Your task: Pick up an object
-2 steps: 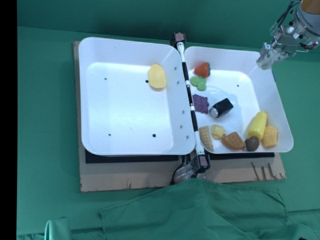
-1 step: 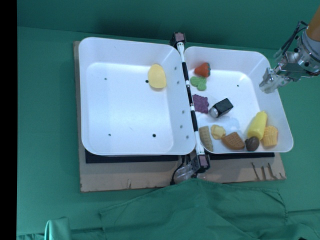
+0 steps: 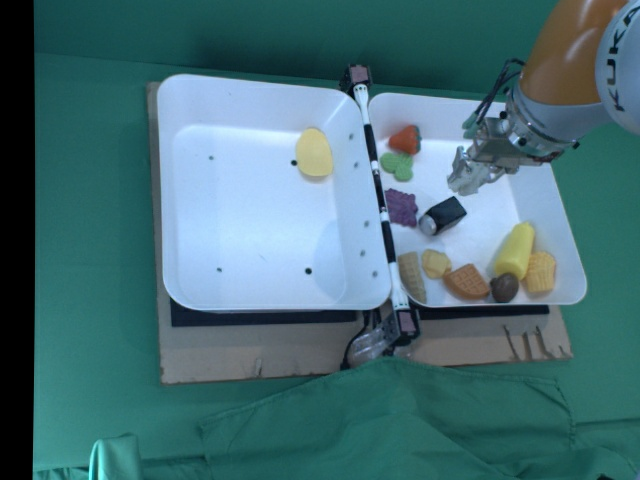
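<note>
Nearest us, green cloth (image 3: 400, 418) drapes the bench front; we see cardboard (image 3: 250, 353) under both bins; the right bin (image 3: 560, 218) crowds its toys along the near wall: yellow bottle (image 3: 515, 250), brown ball (image 3: 504, 287), orange wedge (image 3: 466, 282); mid-bin lies the black cylinder (image 3: 443, 215), likeliest target; the gripper (image 3: 470, 173) hovers just above it, grasping nothing, though open or closed we cannot tell; beyond, a yellow piece (image 3: 314, 153) sits alone in the left bin (image 3: 200, 118).

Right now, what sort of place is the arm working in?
Likely a lab bin-picking bench: two white bins, toy foods like a yellow corn cob, green cloth over the table, tool overhead.
</note>
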Robot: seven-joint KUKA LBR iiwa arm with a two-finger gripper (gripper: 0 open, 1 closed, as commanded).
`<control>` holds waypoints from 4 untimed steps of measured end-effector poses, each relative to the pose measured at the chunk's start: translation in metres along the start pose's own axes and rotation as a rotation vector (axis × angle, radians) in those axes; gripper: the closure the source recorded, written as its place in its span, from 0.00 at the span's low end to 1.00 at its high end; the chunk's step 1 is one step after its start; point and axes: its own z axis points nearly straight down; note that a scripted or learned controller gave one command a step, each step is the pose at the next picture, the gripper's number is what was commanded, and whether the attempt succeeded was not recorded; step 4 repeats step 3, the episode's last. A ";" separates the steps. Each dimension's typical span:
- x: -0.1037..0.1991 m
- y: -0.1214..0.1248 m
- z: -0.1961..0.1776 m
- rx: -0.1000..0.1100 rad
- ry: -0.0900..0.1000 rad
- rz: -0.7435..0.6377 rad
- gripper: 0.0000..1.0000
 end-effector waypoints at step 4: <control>-0.012 0.034 0.082 -0.012 -0.006 0.003 1.00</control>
